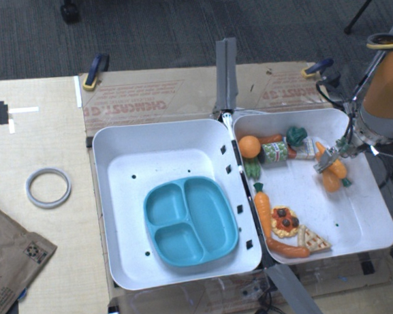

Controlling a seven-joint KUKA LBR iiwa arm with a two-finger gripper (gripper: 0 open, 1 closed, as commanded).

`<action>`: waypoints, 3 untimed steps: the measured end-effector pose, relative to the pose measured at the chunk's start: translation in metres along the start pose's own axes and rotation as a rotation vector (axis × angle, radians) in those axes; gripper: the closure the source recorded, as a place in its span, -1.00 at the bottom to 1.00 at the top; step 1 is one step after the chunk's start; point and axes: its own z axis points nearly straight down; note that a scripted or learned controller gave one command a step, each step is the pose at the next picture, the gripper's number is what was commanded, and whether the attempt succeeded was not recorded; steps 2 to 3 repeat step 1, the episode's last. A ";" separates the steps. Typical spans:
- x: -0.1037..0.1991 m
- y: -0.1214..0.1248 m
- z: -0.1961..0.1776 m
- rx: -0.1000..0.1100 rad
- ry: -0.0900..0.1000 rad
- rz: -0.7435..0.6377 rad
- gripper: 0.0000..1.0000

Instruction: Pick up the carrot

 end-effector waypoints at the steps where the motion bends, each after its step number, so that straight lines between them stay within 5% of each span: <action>1: 0.050 0.076 -0.078 0.001 -0.001 0.098 1.00; 3: 0.050 0.076 -0.078 0.001 -0.001 0.098 1.00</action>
